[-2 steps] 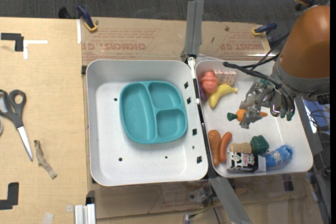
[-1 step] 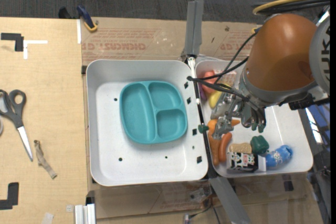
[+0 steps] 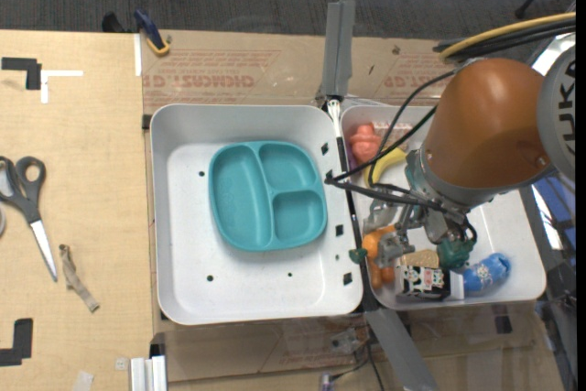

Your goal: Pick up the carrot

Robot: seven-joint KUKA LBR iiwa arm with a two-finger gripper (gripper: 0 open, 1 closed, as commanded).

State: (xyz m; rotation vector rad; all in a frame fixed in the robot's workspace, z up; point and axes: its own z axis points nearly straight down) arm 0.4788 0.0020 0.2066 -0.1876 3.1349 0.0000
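The carrot (image 3: 373,244) shows as a small orange piece near the left wall of the right bin (image 3: 522,288), partly covered by the arm's wrist. My gripper (image 3: 396,246) is lowered into that bin, right beside and partly over the carrot. Cables and the big orange band of the arm (image 3: 483,135) hide much of the gripper, so whether it touches the carrot is unclear.
Around the gripper lie a pink toy (image 3: 364,140), a yellow banana (image 3: 385,165), a black-and-white patterned item (image 3: 422,281), a blue item (image 3: 485,271) and a teal piece (image 3: 453,252). The left bin (image 3: 174,224) holds a teal divided plate (image 3: 267,194). Scissors (image 3: 29,197) lie on the bench at left.
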